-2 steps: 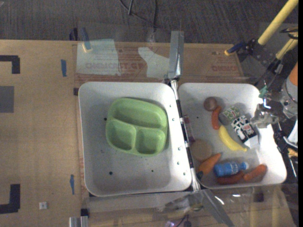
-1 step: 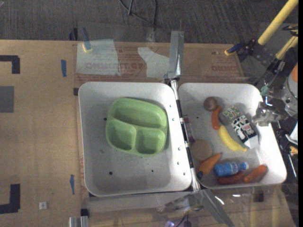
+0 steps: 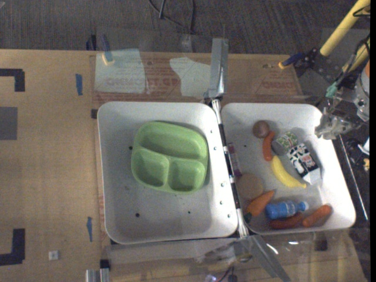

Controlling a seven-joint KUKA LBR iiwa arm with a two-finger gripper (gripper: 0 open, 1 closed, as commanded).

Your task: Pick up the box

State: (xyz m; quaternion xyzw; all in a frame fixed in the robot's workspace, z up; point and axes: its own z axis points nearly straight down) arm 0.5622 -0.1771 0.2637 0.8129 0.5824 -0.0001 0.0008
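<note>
Gripper (image 3: 333, 126) poised at the right rim of the right bin (image 3: 348, 200), just above and to the right of the box (image 3: 304, 160), apparently staged for a descent rather than engaged. Impossible to tell how far open at this size and blur; nothing seen in its hold. Box itself (a small cow-print carton, black patches on white) lying flat and slantwise in the right half of that bin, touching the banana (image 3: 286, 175) along its left side, probably tumbled there loose with the other toy food. Hence a likely crowded approach on that flank, with freer room toward the rim. Further out: an upright-lying carrot (image 3: 268, 147) and a brown ball (image 3: 261, 128) up left, a blue bottle (image 3: 285, 209) and a second carrot (image 3: 259, 203) along the near wall. Beyond the divider, a green compartment plate (image 3: 170, 157) alone in the left bin (image 3: 117, 210), well apart from the work.
</note>
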